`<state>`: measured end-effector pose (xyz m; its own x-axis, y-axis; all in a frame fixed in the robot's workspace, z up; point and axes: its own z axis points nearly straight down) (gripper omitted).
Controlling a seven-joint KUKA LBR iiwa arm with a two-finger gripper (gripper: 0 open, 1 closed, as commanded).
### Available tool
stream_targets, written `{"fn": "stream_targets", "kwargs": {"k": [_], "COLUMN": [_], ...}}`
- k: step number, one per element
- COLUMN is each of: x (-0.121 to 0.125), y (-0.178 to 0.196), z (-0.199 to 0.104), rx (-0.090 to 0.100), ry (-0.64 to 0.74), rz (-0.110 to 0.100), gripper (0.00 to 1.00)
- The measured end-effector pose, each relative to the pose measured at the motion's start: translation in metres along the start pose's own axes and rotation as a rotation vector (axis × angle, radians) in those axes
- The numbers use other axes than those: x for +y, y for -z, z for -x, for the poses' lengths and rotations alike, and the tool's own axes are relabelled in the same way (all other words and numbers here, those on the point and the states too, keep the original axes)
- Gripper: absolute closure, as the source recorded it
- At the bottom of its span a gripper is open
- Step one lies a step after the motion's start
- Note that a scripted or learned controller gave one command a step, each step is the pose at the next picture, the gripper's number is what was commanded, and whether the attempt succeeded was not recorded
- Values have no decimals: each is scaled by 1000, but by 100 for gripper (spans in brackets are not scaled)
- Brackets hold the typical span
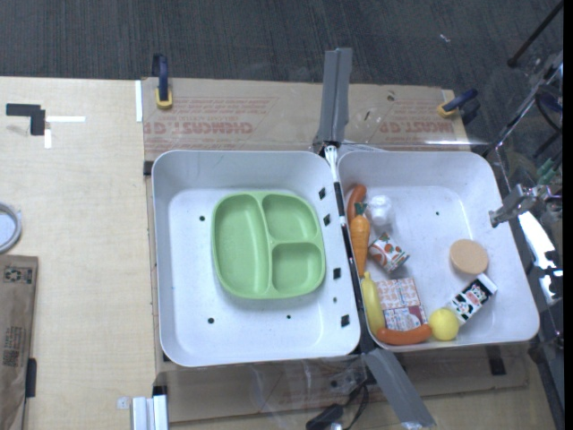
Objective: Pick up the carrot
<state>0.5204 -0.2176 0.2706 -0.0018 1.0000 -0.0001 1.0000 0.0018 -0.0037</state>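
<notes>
While two shallow white bins sit side by side on the table (pixel 81 177), the carrot (pixel 359 236) lies in the right bin (pixel 474 164), close against that bin's left wall, its length running roughly parallel to the wall with the green top toward the far end. A red-orange sausage-shaped piece (pixel 355 195) lies just beyond the carrot's far end, and a banana (pixel 369 301) lies just beyond its near end along the same wall. A small white object (pixel 380 209) rests near the carrot's right side, and a small red-and-white carton (pixel 388 254) sits just beside the carrot. Further items in the right bin include a patterned box (pixel 400 303), a lemon (pixel 444 323), a second red-orange sausage piece (pixel 403 336) at the near wall, a round tan disc (pixel 468 258) and a black-and-white carton (pixel 471 299). The left bin (pixel 179 321) contains a green divided plate (pixel 267 244), upright, near its centre. Metal hardware (pixel 524 206) is visible at the right edge, beside the right bin's right wall; whether this is the gripper, and how any fingers are set, cannot be determined.
</notes>
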Motion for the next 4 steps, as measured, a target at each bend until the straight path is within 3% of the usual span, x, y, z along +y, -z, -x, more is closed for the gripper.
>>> {"fn": "stream_targets", "kwargs": {"k": [1, 2, 3, 4], "x": [9, 90, 90, 30], "y": [-176, -179, -171, -86], "z": [-24, -44, -44, -121], "rx": [1, -1, -3, 0], "ry": [-31, -380, -377, -565], "rz": [1, 1, -2, -2], "gripper": [0, 0, 100, 100]}}
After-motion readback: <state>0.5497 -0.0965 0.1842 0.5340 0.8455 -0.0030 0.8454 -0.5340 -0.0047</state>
